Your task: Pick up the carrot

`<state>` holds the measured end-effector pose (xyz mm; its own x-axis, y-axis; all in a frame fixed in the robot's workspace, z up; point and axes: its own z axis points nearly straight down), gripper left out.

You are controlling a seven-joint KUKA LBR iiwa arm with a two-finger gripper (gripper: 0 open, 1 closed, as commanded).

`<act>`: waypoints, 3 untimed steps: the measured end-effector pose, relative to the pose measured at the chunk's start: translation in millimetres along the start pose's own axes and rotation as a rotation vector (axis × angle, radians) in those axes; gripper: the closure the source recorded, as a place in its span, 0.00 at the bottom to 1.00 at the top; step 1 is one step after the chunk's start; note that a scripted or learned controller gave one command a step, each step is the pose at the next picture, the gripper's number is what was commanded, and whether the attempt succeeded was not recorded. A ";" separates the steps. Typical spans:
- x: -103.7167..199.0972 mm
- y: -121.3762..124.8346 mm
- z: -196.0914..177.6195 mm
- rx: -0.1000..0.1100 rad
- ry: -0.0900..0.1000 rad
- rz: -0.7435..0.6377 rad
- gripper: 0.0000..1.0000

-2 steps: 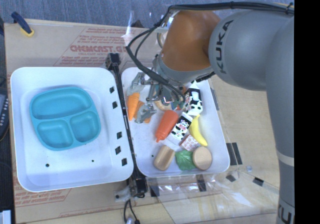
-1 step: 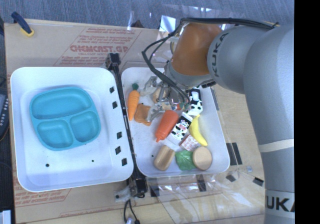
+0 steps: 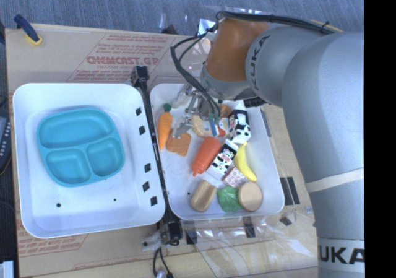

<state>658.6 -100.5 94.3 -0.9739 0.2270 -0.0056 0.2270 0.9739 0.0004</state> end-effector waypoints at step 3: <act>18.3 5.0 -10.9 0.005 -0.001 0.130 0.00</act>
<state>641.8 -91.5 105.1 -0.9363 0.3512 -0.0067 0.3513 0.9363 -0.0036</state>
